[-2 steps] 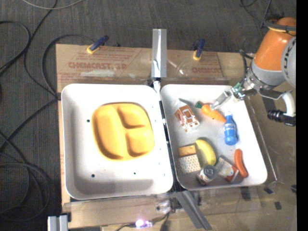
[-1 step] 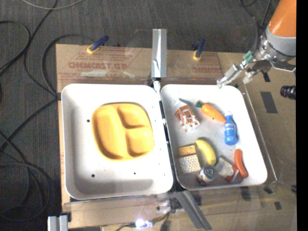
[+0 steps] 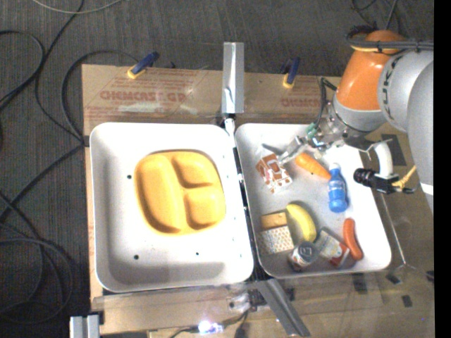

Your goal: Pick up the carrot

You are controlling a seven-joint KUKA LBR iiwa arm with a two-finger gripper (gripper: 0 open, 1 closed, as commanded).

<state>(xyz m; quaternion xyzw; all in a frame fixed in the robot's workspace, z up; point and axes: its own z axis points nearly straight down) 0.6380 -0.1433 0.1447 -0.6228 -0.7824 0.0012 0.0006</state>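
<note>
Carrot [image 3: 311,164] lies in right bin [image 3: 384,220] beside blue bottle [image 3: 337,190]

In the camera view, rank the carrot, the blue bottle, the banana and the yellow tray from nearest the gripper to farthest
1. carrot: right beside the gripper, near the top of the right bin.
2. blue bottle: below and right of the carrot.
3. banana: lower, mid-bin.
4. yellow tray: in the left bin, farthest.

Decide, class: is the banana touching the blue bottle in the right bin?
Apart. The camera view shows bare white bin floor between the banana and the blue bottle.
</note>
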